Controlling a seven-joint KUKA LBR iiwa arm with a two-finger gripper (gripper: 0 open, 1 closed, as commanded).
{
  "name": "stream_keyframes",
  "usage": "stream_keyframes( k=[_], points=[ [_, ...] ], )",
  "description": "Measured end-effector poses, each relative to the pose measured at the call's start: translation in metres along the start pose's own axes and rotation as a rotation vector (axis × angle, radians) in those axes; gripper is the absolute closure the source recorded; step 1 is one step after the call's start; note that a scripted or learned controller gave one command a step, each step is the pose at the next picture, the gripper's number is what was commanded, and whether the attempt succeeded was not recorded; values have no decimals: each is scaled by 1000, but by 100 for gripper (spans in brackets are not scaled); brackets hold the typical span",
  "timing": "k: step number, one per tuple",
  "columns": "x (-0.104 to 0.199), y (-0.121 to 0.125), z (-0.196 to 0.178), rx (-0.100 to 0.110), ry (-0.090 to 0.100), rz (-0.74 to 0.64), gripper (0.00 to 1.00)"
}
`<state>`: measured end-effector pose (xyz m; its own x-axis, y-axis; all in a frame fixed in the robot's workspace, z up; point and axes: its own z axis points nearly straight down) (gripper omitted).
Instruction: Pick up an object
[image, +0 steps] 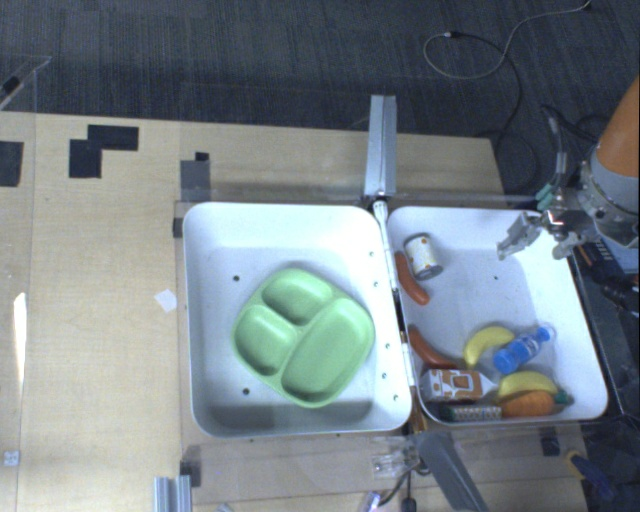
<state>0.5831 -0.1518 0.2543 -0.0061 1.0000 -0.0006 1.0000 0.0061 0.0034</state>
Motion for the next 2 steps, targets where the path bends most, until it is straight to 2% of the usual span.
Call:
stream_keyframes(
  k=[1, 2],
  points=[
    [1, 2, -12, -6, 0, -5, 100],
    [38, -17, -168, -6, -2, -179, 100]
  ],
)
